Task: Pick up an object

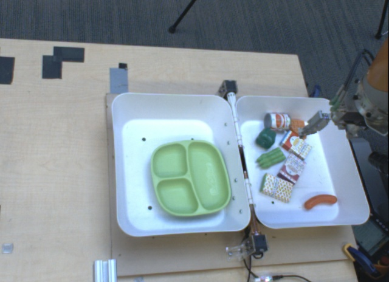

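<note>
gripper hovers over right bin, just right of small can; jaws' opening cannot be told. green pepper just below the can; sausage well below.

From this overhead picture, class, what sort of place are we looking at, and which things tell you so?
Probably a robotics lab set up for picking tests. Two white bins sit clamped side by side on a wooden bench; toy food lies in the right one, a green tray in the left, and a robot arm reaches in.
</note>
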{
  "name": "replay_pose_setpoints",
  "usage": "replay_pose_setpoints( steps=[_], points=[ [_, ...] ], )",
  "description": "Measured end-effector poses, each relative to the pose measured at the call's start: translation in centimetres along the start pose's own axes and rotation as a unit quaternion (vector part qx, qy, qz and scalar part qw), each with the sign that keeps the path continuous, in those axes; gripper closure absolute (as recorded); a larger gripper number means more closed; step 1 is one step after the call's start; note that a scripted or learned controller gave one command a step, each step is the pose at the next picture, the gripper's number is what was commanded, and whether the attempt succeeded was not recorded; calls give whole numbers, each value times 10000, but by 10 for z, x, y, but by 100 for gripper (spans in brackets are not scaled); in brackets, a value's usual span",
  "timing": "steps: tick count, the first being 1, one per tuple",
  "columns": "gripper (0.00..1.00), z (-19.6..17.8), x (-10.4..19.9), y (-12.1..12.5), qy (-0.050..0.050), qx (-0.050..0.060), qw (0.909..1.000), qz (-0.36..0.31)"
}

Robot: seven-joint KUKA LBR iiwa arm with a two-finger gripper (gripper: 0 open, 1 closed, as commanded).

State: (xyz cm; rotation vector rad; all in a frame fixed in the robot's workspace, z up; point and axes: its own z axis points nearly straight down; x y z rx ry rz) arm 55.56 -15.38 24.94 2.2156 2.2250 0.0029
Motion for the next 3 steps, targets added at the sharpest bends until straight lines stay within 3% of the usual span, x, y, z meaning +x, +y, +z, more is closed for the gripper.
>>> replay_pose_setpoints(
  steps=[1,2,3],
  points=[
    [0,151,11,7,-15,-48,10000,22],
    [100,140,13,9,3,-71,10000,12],
    [100,60,102,-25,4,-8,10000,-2]
  ],
)
